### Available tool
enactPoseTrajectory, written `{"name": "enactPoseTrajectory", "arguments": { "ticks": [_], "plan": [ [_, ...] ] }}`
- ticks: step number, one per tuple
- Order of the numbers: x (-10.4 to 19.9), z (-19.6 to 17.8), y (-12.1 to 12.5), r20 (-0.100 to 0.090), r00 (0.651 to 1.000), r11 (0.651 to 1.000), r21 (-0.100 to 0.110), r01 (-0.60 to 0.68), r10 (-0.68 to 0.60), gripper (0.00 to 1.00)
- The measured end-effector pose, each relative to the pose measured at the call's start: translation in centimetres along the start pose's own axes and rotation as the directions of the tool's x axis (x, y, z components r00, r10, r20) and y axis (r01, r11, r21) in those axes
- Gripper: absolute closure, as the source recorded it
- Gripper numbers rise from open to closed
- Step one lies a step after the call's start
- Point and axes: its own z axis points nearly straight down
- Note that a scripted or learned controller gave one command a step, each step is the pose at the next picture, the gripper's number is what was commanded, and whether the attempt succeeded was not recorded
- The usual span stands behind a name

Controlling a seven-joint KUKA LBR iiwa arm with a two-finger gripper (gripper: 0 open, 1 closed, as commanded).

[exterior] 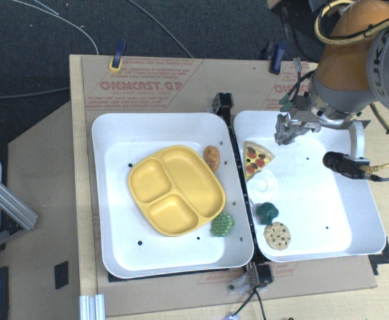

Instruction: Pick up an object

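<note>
Far to the gripper's left, in the left bin (108, 179), a yellow divided tray (176, 189) lies flat with its three compartments facing up. A brown, roundish piece (212, 157) sits just off the tray's upper right edge, left of and a little below the gripper, and a green broccoli-like piece (222, 225) rests at the tray's lower right corner, well below and left of the gripper. Across the seam between the bins, in the right bin (341, 232), a pizza slice (255, 159) lies against the left wall, near the gripper and just below-left of it, apart from it. Further below the gripper, a dark teal piece (267, 212) sits near that same wall, and a chocolate-chip cookie (277, 235) lies just beneath it. The gripper (286, 131) hangs over the upper part of the right bin, pointing down, with nothing visible between its metal fingers; whether they are spread or pressed together I cannot tell. The grey arm (354, 52) with its orange band extends up and to the right of it.
</note>
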Motion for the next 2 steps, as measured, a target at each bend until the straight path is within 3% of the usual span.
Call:
{"name": "enactPoseTrajectory", "arguments": {
  "ticks": [2],
  "plan": [
    [9.0,-0.7,0.7,0.0,1.0,1.0,0.002,-0.001,0.001,1.0]
  ]
}}
